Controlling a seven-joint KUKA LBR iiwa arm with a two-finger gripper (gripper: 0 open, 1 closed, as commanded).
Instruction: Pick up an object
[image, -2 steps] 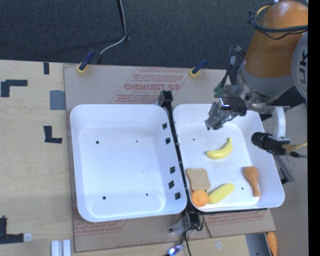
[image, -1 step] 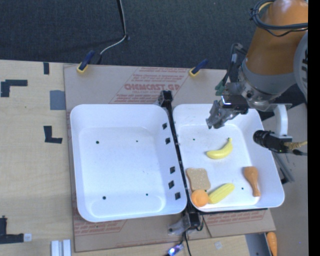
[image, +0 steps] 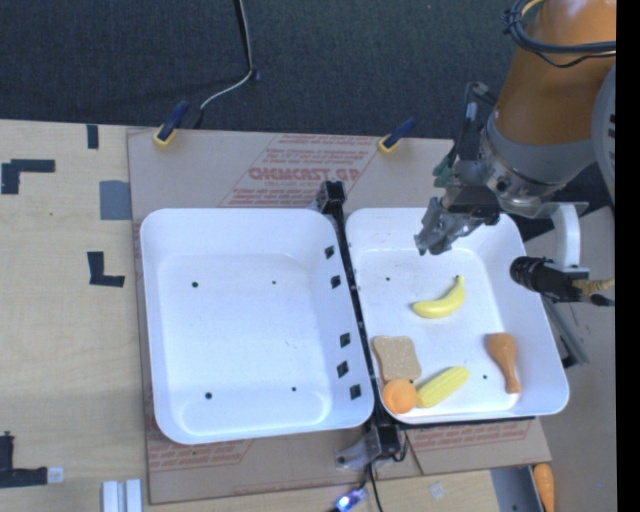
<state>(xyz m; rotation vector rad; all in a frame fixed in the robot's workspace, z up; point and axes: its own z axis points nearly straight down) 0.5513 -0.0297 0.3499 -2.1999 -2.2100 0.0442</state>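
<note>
The right bin (image: 385, 250) holds a yellow banana (image: 441, 300), a slice of toast (image: 397, 354), an orange fruit (image: 400, 397), a corn cob (image: 441, 384) and an orange drumstick (image: 504, 360). My gripper (image: 436, 240) hangs over the bin's far part, above and a little left of the banana. I see nothing between its fingers. The arm's orange band (image: 555, 60) rises at the top right.
The left bin (image: 240, 320) lies beside the right one, parted by a black clip strip (image: 343, 300). Both rest on a cardboard sheet (image: 290, 170) held by blue and yellow clamps (image: 172, 122). A black fitting (image: 545, 275) juts over the right bin's right rim.
</note>
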